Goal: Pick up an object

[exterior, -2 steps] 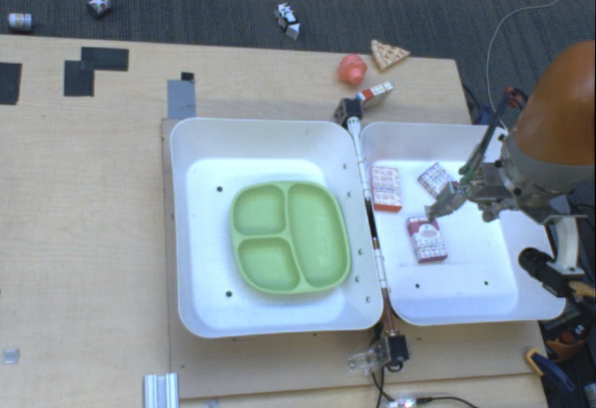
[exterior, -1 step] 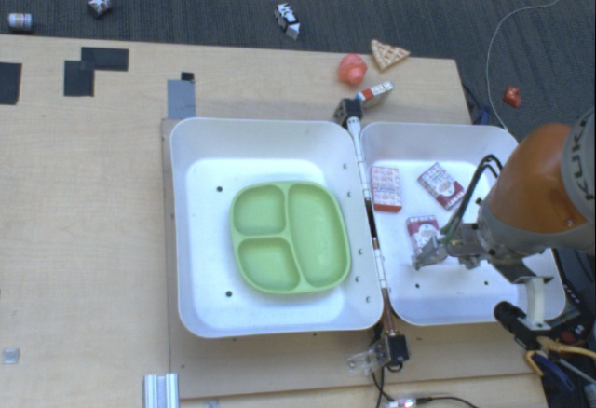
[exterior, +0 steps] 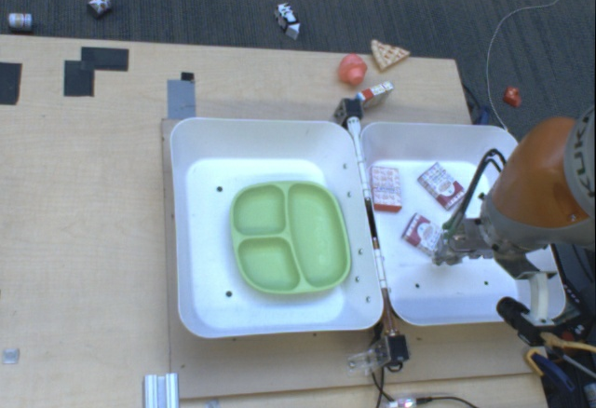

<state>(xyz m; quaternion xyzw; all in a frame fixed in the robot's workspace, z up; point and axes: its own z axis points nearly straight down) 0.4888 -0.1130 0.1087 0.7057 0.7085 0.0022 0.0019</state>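
Observation:
Three small red-and-white packets lie in the right bin (exterior: 438, 299): one near the divider (exterior: 386, 188), one toward the back (exterior: 439, 184), and one lower down (exterior: 420, 233). My gripper (exterior: 449, 251) reaches in from the right and sits low in the right bin, just right of the lower packet, touching or nearly touching its edge. The arm's grey wrist and orange band cover the bin's right side. No packet shows between the fingers.
A green three-compartment plate (exterior: 290, 237) sits in the left bin (exterior: 200, 210). Behind the bins on the bench lie a red ball (exterior: 352, 69), a pizza-slice toy (exterior: 389, 53) and a small marker-like item (exterior: 375, 93). Cables lie at the front right.

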